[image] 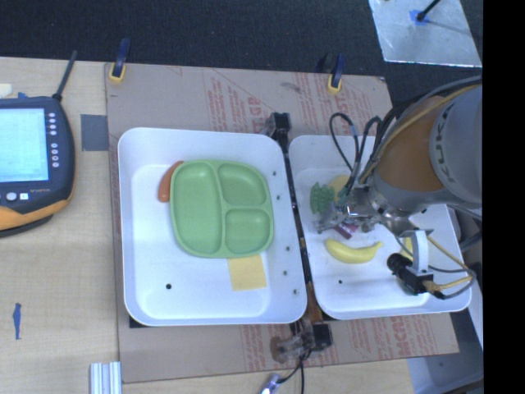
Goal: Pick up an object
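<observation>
The arm [431, 150] is reaching in over the right bin [361, 302], its hand [351, 214] sitting low among the things there; whether it is spread or pressed together cannot be told. A yellow banana [353, 251] is lying just below the hand, and a green leafy item [321, 195] is resting to its left. In the left bin [139, 286], a green divided plate [221, 208] is lying (an orange piece [165, 183] peeking out beside it) above a yellow square [248, 272].
</observation>
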{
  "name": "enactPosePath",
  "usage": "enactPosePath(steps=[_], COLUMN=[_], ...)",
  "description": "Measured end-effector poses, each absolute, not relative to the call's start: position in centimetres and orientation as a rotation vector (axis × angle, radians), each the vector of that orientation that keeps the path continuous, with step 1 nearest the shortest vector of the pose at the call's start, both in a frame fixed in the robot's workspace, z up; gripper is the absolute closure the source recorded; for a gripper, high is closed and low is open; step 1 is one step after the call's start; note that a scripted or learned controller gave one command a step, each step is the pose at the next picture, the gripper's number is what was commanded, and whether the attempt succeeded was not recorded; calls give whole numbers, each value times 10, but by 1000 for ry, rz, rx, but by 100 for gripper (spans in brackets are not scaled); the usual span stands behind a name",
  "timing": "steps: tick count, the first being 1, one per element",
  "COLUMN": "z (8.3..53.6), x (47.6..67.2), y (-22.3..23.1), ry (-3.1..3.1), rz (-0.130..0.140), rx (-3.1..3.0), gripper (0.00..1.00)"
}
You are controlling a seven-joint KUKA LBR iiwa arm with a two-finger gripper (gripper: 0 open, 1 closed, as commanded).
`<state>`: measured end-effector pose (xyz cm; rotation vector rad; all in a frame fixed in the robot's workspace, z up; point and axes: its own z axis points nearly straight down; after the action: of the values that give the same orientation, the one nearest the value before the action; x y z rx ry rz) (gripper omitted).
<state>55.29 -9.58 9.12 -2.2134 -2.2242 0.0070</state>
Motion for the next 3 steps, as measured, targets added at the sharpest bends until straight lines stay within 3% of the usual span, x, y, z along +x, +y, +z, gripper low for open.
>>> enactPosePath(steps=[1,2,3], z=[102,102,92], x=[553,553,587], y=[-97,-97,-107], ry=[-2229,-2229,-2226], rz=[11,11,4], rx=[-2209,-2209,-2214], gripper=[100,0,0])
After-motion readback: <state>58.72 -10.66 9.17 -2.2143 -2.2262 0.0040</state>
